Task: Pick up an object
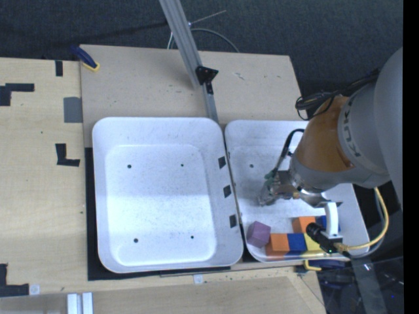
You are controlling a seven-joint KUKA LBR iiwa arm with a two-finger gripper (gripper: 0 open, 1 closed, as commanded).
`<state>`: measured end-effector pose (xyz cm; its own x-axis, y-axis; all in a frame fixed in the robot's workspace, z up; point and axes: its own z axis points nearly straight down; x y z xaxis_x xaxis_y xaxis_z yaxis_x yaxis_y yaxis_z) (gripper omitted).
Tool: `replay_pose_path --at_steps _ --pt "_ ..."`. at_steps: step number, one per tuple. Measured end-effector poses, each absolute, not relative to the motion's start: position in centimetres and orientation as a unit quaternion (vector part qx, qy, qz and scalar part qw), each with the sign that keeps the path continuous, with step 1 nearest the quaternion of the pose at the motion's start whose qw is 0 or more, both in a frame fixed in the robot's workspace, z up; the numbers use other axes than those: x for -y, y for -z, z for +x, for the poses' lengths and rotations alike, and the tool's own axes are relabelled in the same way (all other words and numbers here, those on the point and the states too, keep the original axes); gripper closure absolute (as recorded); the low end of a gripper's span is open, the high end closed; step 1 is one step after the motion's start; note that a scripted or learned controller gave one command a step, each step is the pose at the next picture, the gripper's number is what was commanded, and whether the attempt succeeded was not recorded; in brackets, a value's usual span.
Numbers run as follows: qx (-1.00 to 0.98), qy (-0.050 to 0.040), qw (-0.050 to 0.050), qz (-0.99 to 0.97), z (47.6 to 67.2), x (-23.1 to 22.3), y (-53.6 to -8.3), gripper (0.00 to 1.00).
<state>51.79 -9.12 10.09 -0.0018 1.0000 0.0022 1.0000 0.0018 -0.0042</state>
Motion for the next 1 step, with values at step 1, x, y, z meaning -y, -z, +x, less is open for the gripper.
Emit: replay_pose_path --at_steps 1 --pt "0.708 -0.0006 0.002 -0.707 51.79 9.13 -10.05 0.00"
